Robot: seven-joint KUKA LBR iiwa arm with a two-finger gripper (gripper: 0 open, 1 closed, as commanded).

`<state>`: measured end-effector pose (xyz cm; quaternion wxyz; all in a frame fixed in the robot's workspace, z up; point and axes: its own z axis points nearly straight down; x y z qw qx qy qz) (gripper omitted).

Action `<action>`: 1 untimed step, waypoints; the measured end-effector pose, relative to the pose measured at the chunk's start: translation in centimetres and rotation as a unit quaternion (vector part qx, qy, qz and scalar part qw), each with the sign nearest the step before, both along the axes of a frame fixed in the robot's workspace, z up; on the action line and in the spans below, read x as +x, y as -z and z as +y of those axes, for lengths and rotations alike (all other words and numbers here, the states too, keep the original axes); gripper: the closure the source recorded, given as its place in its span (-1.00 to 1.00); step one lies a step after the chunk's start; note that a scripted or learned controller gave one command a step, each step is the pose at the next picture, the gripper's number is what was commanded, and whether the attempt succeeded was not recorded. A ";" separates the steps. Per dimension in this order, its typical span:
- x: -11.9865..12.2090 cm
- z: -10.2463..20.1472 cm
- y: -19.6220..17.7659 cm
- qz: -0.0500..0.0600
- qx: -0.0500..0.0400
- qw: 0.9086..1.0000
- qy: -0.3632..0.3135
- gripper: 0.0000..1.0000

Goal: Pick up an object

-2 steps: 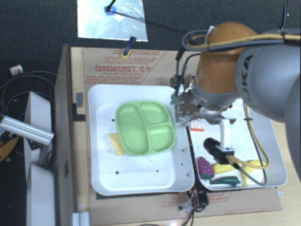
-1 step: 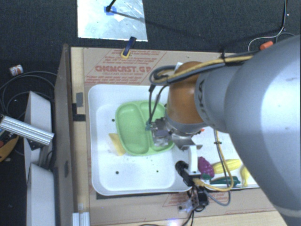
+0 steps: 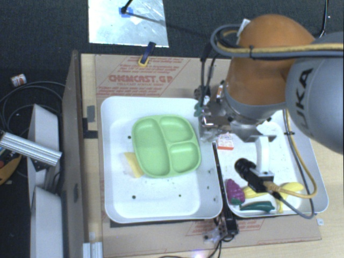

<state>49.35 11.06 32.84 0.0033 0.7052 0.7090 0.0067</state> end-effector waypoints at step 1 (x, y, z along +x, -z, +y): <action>-0.4 5.1 8.7 0.010 -0.002 1.000 -0.002 1.00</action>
